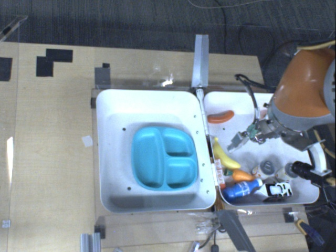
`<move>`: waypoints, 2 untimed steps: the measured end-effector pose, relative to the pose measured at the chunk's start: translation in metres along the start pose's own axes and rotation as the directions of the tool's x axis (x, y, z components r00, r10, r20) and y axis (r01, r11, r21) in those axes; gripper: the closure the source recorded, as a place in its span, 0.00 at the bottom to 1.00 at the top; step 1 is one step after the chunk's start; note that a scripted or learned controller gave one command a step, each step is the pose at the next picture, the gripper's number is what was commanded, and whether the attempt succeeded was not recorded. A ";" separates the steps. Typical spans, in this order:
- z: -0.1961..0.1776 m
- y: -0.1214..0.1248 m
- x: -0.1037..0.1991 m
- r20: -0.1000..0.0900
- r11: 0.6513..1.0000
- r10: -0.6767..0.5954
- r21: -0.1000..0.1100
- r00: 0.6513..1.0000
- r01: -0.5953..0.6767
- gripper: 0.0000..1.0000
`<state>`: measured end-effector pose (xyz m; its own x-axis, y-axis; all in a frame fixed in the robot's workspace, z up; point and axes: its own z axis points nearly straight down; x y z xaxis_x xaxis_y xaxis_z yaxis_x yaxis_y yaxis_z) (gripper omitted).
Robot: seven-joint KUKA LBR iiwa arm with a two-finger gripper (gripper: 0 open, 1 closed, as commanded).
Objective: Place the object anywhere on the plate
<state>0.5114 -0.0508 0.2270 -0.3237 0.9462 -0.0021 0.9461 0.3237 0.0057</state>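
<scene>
Plate (163,158): blue, three compartments, centre of the left bin (113,114).
Objects: sausage (220,116) at 12 o'clock in the right bin (239,101); banana (224,157), carrot (242,175) and blue bottle (241,189) toward 7 o'clock.
Gripper (240,139): above the right bin's centre, 3 o'clock of the banana; jaw state cannot be told.
Arm (304,93): at 3 o'clock.

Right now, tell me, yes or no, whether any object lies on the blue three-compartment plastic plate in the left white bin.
No: the blue three-compartment plastic plate shows only bare compartments, while the toys sit in the right white bin.
</scene>
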 end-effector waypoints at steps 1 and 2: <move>0.046 0.096 -0.078 0.000 0.997 -0.078 0.002 0.997 0.078 0.00; 0.021 0.154 -0.017 0.000 0.981 -0.195 -0.002 0.981 0.195 0.00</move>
<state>0.6624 -0.0169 0.2069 -0.5017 0.8651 -0.0036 0.8650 0.5017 0.0073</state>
